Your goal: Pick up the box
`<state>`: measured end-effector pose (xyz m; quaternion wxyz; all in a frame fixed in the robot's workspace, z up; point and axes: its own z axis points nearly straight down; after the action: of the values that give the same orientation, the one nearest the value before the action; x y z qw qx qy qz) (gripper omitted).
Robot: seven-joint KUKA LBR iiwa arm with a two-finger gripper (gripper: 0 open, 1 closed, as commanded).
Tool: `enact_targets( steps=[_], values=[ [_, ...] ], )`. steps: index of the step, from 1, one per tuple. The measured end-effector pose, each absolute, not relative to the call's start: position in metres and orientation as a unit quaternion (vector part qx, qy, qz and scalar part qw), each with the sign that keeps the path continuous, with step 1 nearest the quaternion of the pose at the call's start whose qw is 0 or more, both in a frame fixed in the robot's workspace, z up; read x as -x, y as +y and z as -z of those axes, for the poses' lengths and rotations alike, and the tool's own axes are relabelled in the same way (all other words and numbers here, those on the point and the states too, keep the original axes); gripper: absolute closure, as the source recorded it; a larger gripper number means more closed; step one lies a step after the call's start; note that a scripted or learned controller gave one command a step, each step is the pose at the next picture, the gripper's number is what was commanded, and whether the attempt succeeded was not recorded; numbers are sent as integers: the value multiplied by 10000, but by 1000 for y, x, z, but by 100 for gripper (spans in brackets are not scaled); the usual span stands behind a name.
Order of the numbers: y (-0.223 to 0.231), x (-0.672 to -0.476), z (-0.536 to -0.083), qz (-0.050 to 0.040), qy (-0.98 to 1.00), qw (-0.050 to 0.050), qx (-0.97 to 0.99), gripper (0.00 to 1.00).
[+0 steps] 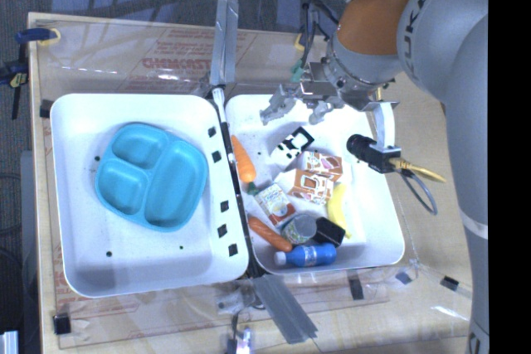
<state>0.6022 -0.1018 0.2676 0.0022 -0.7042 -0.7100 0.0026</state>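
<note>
The box [316,177] is a small orange-and-white carton lying flat in the middle of the right bin [383,203]. My gripper [296,110] hangs over the far part of that bin, up and to the left of the box and apart from it. Its fingers [273,109] are spread open with nothing between them. The grey arm with its orange band [377,4] comes in from the upper right.
Around the box lie a black-and-white card [292,143], two carrots [243,162] [270,234], a snack packet [273,201], a can [300,228], a banana [338,210] and a blue-capped bottle [305,256]. The left bin [75,253] holds a blue divided plate [152,176].
</note>
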Motion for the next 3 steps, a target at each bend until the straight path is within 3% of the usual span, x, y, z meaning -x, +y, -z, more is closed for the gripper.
enact_targets(
  steps=[1, 2, 3],
  values=[
    [-90, -635, -190, -28, -6856, 21, 7280, 0],
    [-98, -601, -144, 33, -7011, -55, 7130, 0],
    [-116, -575, -115, -10, -7244, -4, 6894, 0]
  ],
)
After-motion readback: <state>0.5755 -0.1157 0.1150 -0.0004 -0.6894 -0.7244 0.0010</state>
